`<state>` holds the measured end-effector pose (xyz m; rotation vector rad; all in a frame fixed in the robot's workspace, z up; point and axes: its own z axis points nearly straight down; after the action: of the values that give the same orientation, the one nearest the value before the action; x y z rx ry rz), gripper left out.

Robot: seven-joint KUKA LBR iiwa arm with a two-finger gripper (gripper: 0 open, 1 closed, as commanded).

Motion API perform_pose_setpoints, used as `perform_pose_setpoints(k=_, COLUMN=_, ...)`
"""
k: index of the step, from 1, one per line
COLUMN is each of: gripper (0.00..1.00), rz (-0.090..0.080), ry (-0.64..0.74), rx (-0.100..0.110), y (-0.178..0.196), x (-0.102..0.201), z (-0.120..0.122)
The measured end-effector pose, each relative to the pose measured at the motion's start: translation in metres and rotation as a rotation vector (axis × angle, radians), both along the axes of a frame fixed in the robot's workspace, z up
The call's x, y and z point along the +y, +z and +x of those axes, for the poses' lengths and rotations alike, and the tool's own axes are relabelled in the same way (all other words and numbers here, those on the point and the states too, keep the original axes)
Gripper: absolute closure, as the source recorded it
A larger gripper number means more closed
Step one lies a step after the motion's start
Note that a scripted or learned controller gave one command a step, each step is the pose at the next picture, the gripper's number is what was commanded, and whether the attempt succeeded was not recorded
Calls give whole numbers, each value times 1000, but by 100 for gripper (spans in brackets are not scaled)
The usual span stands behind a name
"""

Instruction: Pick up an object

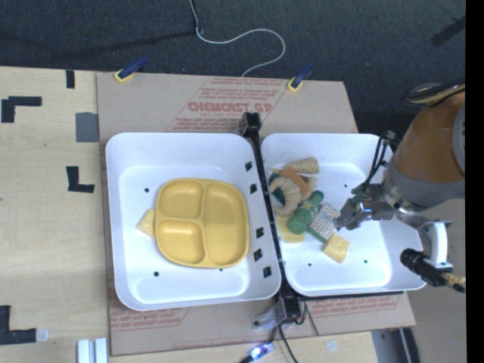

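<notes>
Gripper (352, 212): jaw state cannot be told. Green bottle (304, 213) and yellow block (336, 247) are found just beside it.

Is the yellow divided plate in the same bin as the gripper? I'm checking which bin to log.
No, the yellow divided plate lies in the left bin, while the gripper is over the right bin.

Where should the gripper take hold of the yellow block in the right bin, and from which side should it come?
Probably across the short sides of the yellow block, coming straight down from above. It lies flat and tilted on the bin floor, with bare floor on its near and right sides. Its upper left corner is close to the grey mesh piece, so the fingers should avoid that corner. The gripper is just above it already.
</notes>
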<state>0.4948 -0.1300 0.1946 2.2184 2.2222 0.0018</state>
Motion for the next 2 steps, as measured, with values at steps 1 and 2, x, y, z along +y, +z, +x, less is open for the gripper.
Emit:
perform_pose_setpoints(k=1, gripper=100, rz=0, ry=0, rx=1, y=31, x=1, z=1)
perform_pose_setpoints(k=2, gripper=100, rz=2, ry=6, rx=4, y=23, x=54, z=27)
